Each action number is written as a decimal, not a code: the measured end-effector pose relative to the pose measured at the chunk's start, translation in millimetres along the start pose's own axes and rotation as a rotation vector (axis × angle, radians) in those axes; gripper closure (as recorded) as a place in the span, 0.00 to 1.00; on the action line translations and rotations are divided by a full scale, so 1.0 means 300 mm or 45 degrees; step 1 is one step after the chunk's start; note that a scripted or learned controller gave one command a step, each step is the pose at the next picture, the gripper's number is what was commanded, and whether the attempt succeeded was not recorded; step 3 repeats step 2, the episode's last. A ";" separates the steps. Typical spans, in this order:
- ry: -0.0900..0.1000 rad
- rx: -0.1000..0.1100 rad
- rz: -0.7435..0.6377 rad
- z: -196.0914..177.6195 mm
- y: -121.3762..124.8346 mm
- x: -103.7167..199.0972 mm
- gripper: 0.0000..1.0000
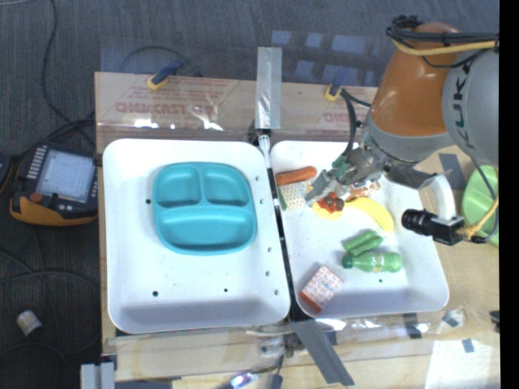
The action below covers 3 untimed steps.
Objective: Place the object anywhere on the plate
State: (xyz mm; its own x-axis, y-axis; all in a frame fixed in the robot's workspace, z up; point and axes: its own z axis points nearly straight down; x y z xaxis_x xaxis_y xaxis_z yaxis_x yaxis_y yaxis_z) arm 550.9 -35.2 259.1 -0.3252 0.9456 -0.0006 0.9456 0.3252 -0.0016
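Placement is not yet made: the gripper (336, 186) is lowered among toy foods in the right bin (422, 286); finger state cannot be told. The blue plate (204, 207) lies bare in the left bin (130, 282).

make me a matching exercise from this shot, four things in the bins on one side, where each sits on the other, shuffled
Things:
1. blue plate
2. hot dog
3. banana
4. green bottle

Places:
A. right bin, far left corner by the divider
B. left bin, middle
C. right bin, nearer the front, right of centre
D. right bin, just right of the gripper

Pairs: 1-B, 2-A, 3-D, 4-C
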 end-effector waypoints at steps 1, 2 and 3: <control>-0.002 -0.008 0.183 0.240 0.196 0.204 1.00; -0.001 0.002 0.183 0.253 0.189 0.205 0.00; -0.001 0.002 0.183 0.253 0.189 0.205 0.00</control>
